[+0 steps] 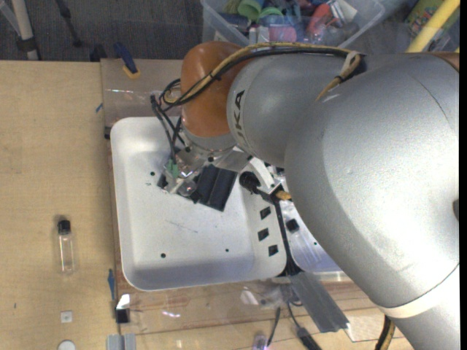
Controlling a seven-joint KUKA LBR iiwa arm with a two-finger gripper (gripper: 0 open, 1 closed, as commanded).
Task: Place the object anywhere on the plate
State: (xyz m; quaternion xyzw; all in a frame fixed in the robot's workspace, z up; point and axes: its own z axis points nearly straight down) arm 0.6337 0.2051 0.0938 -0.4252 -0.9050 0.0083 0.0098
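Note:
My gripper (191, 183) hangs low over the upper middle of the left white bin (153, 232), with its black body angled down and to the left. The grey arm with its orange band (208, 86) reaches in from the right and covers most of the right bin (314, 254). Cables run down the wrist to the gripper. The gripper's own body hides whatever lies directly under it. A few small dark specks dot the left bin's floor.
A clear vial with a black cap (66, 245) lies on the wooden bench left of the bins. A clear tub of colourful toys (292, 9) stands at the back. A blue clip (129, 65) sits near the bin's far left corner.

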